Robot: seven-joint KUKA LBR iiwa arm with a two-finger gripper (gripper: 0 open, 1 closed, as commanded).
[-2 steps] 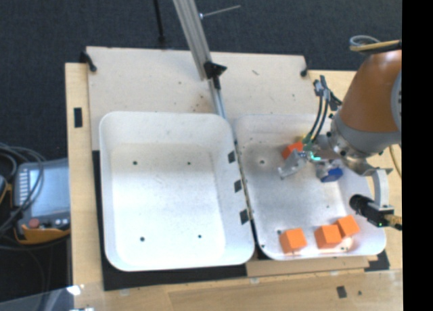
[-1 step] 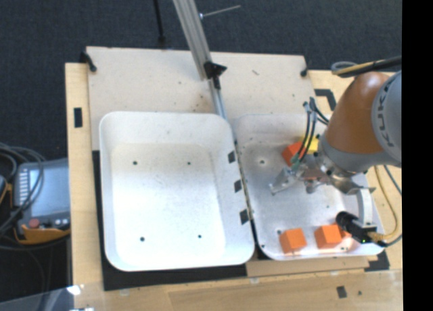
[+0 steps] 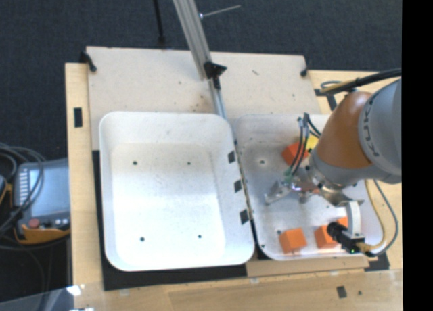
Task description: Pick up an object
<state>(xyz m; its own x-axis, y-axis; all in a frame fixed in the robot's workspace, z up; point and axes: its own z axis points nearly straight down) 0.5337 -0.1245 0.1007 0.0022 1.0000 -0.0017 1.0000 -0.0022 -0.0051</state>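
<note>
Grey, rounded arm (image 3: 382, 124) with a broad orange band (image 3: 342, 134) above the wrist. Thin coloured cables (image 3: 306, 129) along the band's left side. Pale metallic gripper (image 3: 281, 191) below, small and angular. White bracket (image 3: 353, 213) with black fitting near the wrist.

Three orange blocks in the right bin (image 3: 260, 235): first block (image 3: 293, 240) flat at 6 o'clock, second block (image 3: 325, 236) just beside it at 5, third block (image 3: 295, 153) at 12, partly hidden.
</note>
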